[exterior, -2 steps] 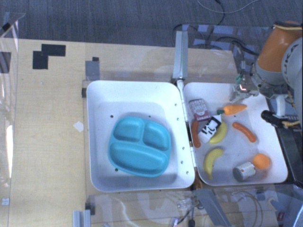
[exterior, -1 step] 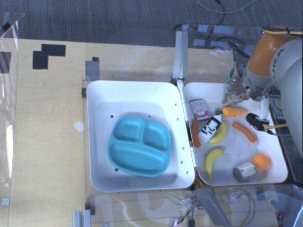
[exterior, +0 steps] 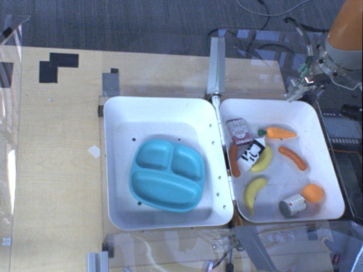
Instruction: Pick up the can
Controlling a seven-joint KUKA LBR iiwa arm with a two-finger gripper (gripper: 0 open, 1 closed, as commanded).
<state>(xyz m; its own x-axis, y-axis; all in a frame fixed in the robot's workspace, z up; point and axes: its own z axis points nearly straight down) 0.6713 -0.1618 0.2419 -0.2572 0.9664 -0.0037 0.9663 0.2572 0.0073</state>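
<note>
Can (exterior: 292,205) lies on its side near the front-right corner of the right bin (exterior: 323,130), touching the orange (exterior: 313,193) w/ a banana (exterior: 254,192) just beside; I reckon it could roll off or I'd nudge the orange instead. My claw (exterior: 300,85) hangs over the bin's back edge, well apart from it, touching nothing; can't tell if it's apart or together.

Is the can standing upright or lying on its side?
On its side. The can lies in the right bin beside the orange, its round end facing left and its grey wall showing.

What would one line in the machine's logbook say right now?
phase: approach | gripper: above right bin's far edge | can: on its side beside orange, untouched
</note>
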